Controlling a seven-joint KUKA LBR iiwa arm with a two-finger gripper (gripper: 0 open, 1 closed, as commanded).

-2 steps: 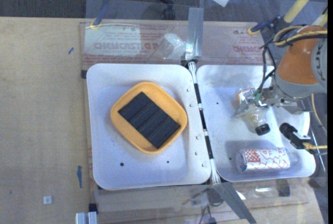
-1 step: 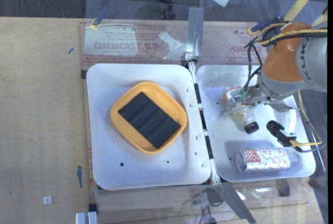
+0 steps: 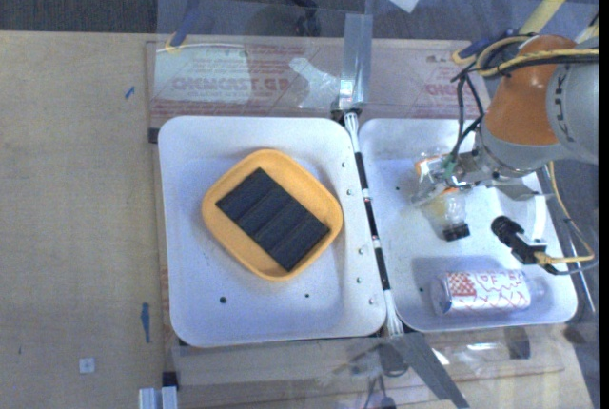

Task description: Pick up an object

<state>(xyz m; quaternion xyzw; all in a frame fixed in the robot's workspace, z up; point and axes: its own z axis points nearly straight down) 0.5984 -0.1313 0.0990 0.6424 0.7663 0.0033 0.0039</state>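
Left bin [image 3: 190, 302]: a yellow dish [image 3: 221, 224] with a dark ridged insert [image 3: 274, 219], well left of the can [image 3: 481, 291]. Right bin [image 3: 400, 150]: the gripper [image 3: 445, 184] hangs low beyond the can, with a small dark piece [image 3: 457, 231] between them. Whether the jaws are wide or narrow cannot be told. Nothing is seen held, and the can lies on its side, so gripping and lifting appear left to do.

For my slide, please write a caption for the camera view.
Arm over right bin, can lying inside; yellow dish in left bin.
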